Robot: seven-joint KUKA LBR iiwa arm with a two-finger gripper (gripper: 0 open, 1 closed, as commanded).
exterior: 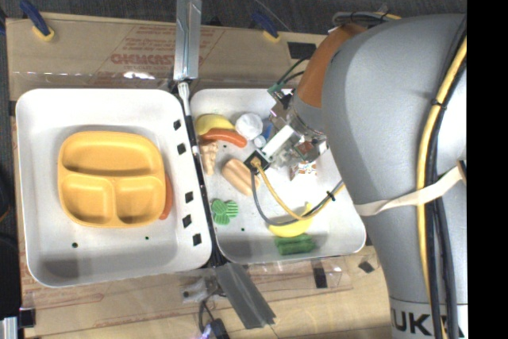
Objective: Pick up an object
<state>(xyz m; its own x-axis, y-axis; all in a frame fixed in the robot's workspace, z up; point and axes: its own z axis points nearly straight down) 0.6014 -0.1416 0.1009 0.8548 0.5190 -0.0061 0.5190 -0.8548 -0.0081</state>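
Small red-and-white item (306, 167) in right bin (246, 240), just beside my gripper (300, 148); cannot tell if gripper apart, together or clamped on anything. White ball (248, 125) near gripper toward bin's far left corner, beside yellow toy fruit (210, 124) and orange-red piece (224, 137). Tan bread-like piece (236, 173) nearer middle, green leafy piece (225, 210) by dividing wall. Banana (290, 229) touching green block (295, 244) at near edge. My arm covers bin's right side. Left bin (40, 171) holds yellow divided tray (111, 175), well apart
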